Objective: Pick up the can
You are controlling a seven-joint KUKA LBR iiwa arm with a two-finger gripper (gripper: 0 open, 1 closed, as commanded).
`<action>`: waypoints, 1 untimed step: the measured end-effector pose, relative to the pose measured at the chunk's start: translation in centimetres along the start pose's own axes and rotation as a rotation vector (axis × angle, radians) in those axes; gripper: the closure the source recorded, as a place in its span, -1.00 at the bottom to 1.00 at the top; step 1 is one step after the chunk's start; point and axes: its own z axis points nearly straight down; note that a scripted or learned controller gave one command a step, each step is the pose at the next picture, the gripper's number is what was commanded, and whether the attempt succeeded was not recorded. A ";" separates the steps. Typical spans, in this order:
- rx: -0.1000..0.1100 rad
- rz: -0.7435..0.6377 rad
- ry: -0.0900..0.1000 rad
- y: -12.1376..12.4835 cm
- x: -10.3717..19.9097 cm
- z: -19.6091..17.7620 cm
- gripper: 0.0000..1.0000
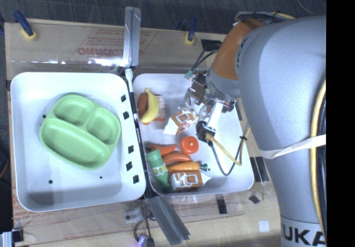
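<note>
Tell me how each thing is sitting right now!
Green plate: flat in the left bin, nothing on it.
Banana: lying in the right bin.
Green bottle: lying on its side.
Orange ball: resting among the food.
End effector: low over the right bin.

A robotics lab: clamped bench (pixel 66 40), two white bins (pixel 22 146), KUKA arm (pixel 283 90).

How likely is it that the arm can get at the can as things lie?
Probably yes: the can lies in the right bin, top uncovered, with the gripper close on its right. The banana lying against its left side may crowd a grasp.
</note>
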 end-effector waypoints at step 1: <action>0.002 0.110 -0.001 -6.7 3.0 -6.6 1.00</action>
